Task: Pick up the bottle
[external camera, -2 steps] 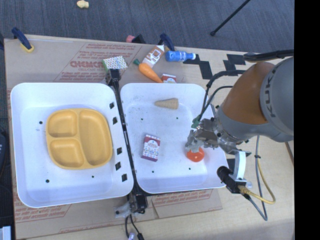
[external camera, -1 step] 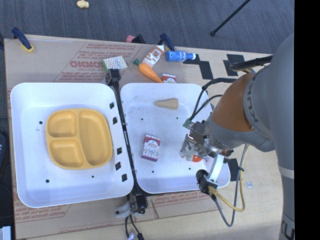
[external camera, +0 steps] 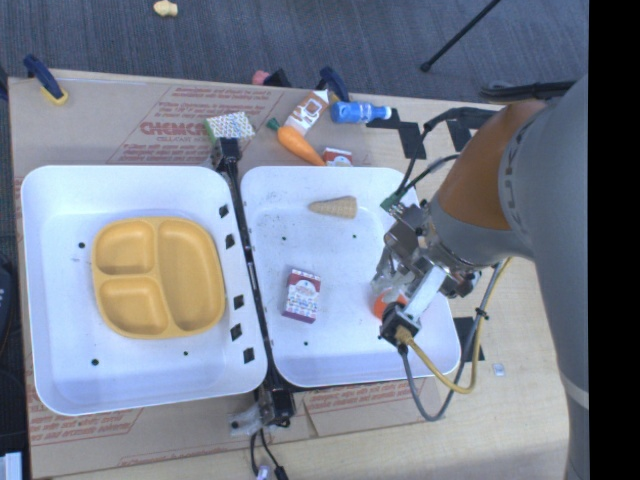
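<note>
My gripper is low over the right side of the right bin, close to its right wall. A small orange-red object peeks out from under the gripper; most of it is hidden, so I cannot tell whether it is the bottle or whether it is held. Behind the bins, on the cardboard, lie a blue bottle and a white bottle with an orange label.
In the right bin lie a tan ice-cream cone and a small red box. The left bin holds a yellow divided plate. A carrot lies behind the bins. A yellow cable loops past the bin's right corner.
</note>
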Motion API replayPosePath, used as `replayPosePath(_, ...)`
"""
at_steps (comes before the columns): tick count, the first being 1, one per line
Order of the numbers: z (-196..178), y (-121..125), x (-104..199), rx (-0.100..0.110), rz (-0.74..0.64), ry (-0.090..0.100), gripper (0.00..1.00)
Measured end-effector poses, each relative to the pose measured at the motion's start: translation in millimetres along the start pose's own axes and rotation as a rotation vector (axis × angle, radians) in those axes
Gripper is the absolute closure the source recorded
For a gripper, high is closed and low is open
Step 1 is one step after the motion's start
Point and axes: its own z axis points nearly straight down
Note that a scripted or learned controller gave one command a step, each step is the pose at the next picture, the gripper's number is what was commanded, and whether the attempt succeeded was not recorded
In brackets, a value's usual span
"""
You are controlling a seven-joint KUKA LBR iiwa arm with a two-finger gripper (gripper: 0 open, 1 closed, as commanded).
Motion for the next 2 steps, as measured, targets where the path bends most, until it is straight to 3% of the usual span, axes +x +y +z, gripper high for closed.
replayPosePath(1,92.1,-3.3,1.7,0.004,0.161,-0.002,1.00)
replayPosePath(2,-9.5,39.8,-37.6,0.000,0.149,0.000,1.00)
